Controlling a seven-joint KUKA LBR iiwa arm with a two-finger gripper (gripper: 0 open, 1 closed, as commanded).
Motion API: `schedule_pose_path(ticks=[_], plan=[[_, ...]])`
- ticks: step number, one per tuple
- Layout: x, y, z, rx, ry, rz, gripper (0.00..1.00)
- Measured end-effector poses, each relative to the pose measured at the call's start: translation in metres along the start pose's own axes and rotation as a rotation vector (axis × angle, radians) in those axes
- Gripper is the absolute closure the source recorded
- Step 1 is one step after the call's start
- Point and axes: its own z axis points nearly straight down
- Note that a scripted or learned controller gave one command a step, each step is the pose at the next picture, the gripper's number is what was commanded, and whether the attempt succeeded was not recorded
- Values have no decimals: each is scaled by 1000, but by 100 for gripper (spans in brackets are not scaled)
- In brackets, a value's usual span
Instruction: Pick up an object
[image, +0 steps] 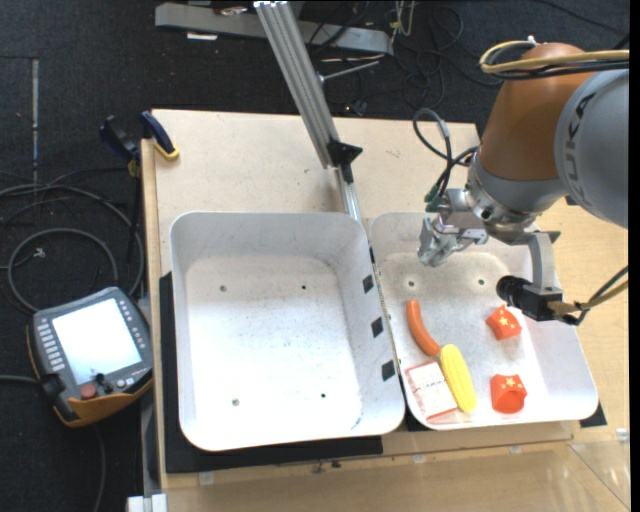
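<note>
Scene: a bench seen from above, with two shallow white bins side by side, the left bin (200, 260) and the right bin (580, 380).
Arm: a grey arm (560, 120) with an orange band reaches in from the right, over the right bin.
Gripper: the gripper (436, 248) hangs over the far left part of the right bin; nothing sits between its fingers, and whether they are apart or together I cannot tell.
Objects: all lie in the right bin, nearer the viewer than the gripper.
Sausage: an orange sausage (422, 327) lies closest to the gripper.
Corn: a yellow corn (457, 377) lies just beside the sausage's near end, resting on a card (428, 388).
Red pieces: one red piece (503, 323) sits mid-bin, another (508, 393) near the front edge.
Step in hand: choosing and approaching a target, as I judge it.
Doing it well: the sausage looks the easiest reach; straddle it across its narrow width, centred, and descend straight so the corn is not nudged.
</note>
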Motion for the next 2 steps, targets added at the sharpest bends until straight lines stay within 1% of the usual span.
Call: schedule_pose_path(ticks=[1, 2], plan=[[56, 16, -3, -4, 0, 0, 100], [111, 21, -3, -3, 0, 0, 100]])
